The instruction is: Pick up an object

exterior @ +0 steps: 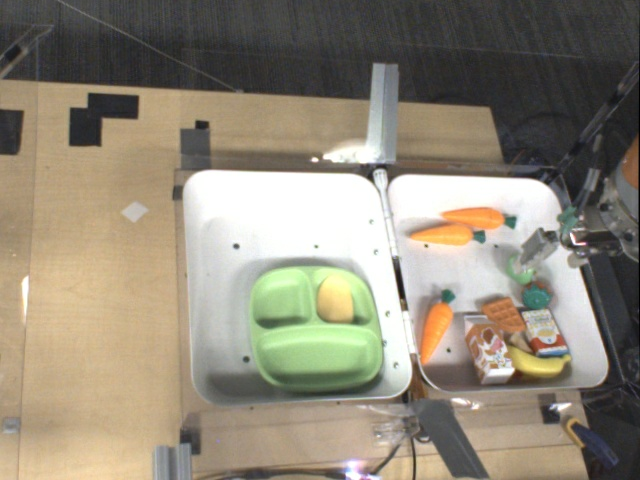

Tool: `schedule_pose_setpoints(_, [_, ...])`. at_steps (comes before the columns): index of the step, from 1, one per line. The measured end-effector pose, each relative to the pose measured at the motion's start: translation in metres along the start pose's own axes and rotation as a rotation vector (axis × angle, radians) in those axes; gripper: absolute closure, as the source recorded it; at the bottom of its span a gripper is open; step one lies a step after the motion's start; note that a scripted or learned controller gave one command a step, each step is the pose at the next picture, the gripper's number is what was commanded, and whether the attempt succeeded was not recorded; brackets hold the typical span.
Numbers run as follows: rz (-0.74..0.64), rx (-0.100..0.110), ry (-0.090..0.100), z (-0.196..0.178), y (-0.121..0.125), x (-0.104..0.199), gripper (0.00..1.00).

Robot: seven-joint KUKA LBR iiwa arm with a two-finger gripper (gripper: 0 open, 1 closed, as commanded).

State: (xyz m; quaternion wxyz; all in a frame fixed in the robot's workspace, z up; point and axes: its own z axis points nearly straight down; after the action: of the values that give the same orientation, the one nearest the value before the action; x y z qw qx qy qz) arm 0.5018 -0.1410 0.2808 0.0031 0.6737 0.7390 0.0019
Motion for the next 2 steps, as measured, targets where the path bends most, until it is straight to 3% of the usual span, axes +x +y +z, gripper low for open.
schedule_pose_setpoints(1, [0.062, 0.004, 0.002, 0.104, 0.039, -0.004, 0.0])
schedule_pose_setpoints(2, [0.055, 0.002, 0.001, 0.124, 0.062, -0.001, 0.0])
